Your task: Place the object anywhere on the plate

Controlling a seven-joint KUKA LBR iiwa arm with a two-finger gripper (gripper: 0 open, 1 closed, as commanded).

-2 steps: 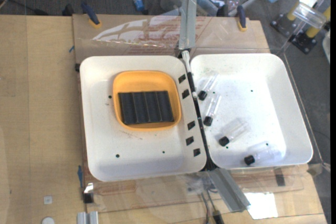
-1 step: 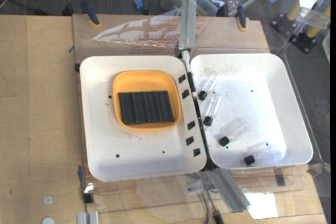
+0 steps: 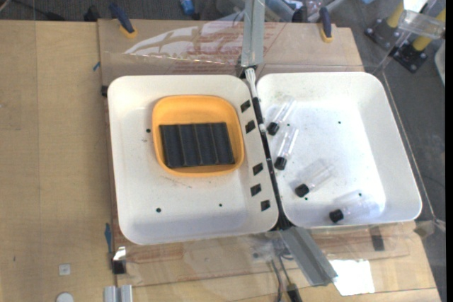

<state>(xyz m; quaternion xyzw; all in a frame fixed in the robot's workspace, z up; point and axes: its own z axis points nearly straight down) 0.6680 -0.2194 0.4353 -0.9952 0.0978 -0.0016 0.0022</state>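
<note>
On the left bin's (image 3: 134, 208) one orange plate (image 3: 197, 109) lies one black ridged object (image 3: 197, 145) (four clear vials (image 3: 287, 141) rightward).

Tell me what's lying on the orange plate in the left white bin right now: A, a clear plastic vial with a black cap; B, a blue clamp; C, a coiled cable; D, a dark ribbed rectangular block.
D: a dark ribbed rectangular block lies flat on the orange plate in the left white bin, while the clear black-capped vials lie in the right white bin.
</note>
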